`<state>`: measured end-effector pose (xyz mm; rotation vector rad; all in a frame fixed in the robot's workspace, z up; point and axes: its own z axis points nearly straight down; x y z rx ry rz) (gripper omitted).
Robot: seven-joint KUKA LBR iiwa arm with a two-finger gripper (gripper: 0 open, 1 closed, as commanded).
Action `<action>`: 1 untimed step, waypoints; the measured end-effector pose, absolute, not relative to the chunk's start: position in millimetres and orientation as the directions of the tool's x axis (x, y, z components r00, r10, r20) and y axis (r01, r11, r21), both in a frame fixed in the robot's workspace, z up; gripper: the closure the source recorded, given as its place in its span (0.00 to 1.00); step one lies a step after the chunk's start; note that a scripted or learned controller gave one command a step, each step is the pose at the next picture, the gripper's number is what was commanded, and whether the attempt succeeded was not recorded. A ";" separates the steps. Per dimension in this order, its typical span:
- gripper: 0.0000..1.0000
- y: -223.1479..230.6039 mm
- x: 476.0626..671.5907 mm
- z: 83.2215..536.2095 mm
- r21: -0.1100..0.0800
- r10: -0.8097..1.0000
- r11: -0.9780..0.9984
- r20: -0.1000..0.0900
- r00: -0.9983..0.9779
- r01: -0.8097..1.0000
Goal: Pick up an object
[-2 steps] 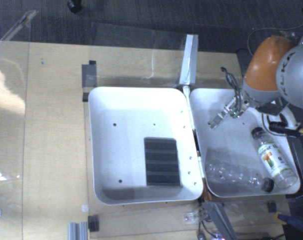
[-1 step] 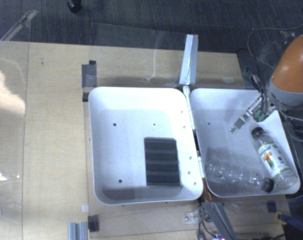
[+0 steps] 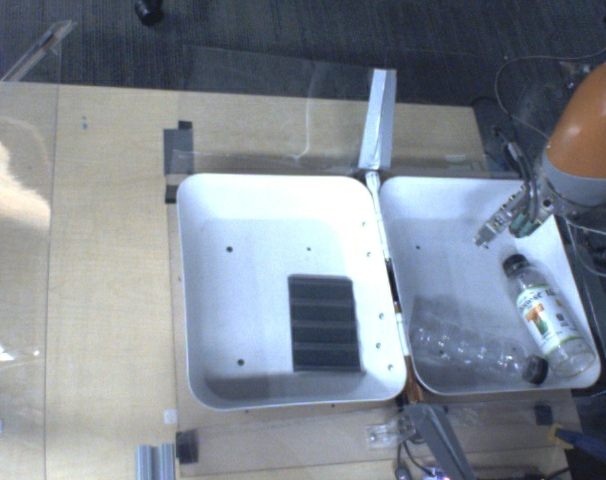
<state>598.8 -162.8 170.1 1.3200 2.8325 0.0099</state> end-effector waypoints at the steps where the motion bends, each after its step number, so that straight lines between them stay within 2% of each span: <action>1: 1.00 -74.1 599.1 185.8 0.005 0.663 0.749 -0.005 -0.749 0.663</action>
